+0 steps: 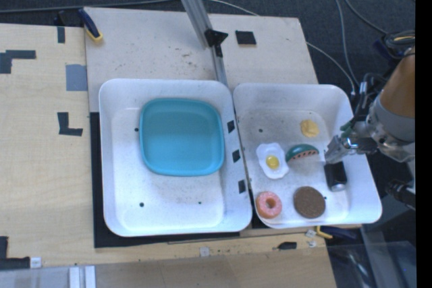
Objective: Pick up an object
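The right bin [351, 108] holds several toy foods: a small yellow piece [309, 127], a fried egg [271, 160], a watermelon slice [302, 152], a pink donut [268, 204] and a brown round cookie [309, 202]. My gripper [335, 149] reaches in from the right and hangs over the right side of this bin, just right of the watermelon slice and above the cookie. Nothing shows between it and the foods.
The left bin [115, 165] carries a blue square plate [181, 137]. A slanted metal bar [196, 0] runs from the top down to the gap between the bins. Cables lie on the dark floor at the upper right.
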`<control>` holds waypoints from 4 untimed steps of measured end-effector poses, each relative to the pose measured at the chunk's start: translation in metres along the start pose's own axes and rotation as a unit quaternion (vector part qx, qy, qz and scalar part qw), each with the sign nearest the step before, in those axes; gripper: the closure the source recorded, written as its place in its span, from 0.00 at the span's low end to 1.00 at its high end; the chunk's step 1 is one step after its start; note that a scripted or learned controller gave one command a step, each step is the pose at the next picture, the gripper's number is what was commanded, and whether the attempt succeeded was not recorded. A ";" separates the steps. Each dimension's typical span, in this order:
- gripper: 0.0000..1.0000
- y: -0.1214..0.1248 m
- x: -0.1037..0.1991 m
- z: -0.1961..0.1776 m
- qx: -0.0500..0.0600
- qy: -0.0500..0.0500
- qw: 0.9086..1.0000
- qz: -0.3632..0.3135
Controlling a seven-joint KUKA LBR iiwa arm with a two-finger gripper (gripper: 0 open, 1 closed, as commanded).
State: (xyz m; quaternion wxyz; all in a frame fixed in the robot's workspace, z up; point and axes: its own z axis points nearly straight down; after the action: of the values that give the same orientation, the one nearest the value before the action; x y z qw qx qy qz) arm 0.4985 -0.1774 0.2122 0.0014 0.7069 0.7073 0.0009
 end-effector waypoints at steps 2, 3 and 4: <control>1.00 0.038 0.108 -0.007 0.001 0.001 1.000 -0.002; 1.00 0.058 0.164 -0.016 0.002 0.001 1.000 -0.002; 1.00 0.081 0.207 -0.023 0.002 0.001 1.000 -0.002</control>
State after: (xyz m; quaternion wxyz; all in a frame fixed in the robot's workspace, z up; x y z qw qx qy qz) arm 0.5788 0.0292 0.2356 -0.0002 0.7056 0.7086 0.0003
